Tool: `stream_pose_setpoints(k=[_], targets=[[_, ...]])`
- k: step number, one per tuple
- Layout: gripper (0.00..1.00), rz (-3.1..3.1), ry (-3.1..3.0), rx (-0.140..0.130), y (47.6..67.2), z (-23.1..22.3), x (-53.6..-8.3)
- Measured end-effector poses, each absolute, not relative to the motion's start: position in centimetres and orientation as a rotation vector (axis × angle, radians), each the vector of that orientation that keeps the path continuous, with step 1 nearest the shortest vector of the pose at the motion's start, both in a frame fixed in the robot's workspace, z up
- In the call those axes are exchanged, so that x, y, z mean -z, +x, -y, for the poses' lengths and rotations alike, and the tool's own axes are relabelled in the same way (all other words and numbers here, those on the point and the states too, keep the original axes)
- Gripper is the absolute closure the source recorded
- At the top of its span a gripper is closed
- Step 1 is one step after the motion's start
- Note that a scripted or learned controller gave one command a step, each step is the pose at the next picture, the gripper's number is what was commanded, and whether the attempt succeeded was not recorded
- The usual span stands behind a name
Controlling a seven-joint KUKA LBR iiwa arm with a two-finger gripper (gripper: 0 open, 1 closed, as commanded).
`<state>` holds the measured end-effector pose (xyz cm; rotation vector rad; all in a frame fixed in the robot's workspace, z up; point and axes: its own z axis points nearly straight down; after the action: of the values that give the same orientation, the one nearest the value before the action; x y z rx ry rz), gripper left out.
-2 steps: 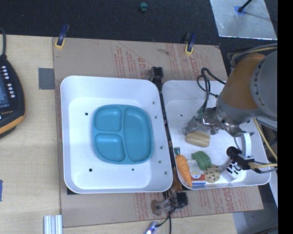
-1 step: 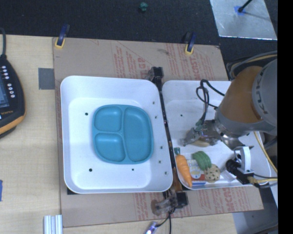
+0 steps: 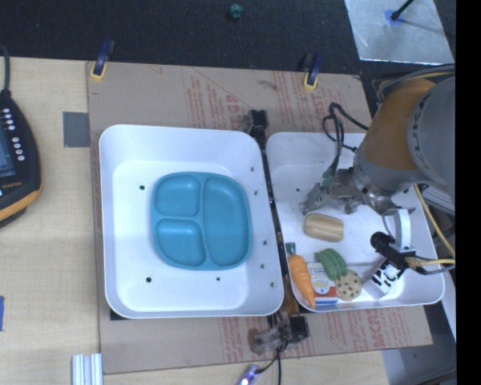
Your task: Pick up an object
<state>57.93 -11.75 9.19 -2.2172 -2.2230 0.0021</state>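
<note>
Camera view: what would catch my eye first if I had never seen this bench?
The blue divided plate lying in the middle of the left white bin. Then the grey and orange arm reaching into the right bin, its gripper just above a tan bread roll, with a toy carrot nearby.

glossy white plastic bins (image 3: 128, 295), matt cardboard (image 3: 184, 87)

Plate (image 3: 201, 220) in left bin (image 3: 120, 279) (centred)
</note>
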Motion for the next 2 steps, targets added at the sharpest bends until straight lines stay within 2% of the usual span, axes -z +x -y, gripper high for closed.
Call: stream_pose_setpoints(k=[1,2], targets=[[0.00,2.224,-2.214,-0.005,55.1,11.2,-9.1],[1.00,2.224,-2.213,-0.007,55.1,11.2,-10.2]])
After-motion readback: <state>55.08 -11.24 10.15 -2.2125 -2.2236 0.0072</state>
